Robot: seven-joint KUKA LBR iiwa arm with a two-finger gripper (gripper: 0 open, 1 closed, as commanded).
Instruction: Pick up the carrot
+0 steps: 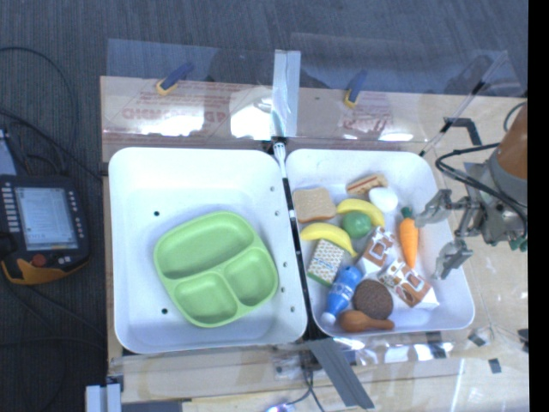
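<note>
My hand (pixel 444 230) hovers spread, holding nothing, at three o'clock of the carrot (pixel 408 242). I judge it best to centre over the carrot, fingers straddling its width, clear of the banana (pixel 360 210).

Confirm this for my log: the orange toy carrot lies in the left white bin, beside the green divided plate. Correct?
Not quite. The camera view shows the orange toy carrot in the right white bin, among the other toy foods; the green divided plate sits alone in the left white bin.
</note>
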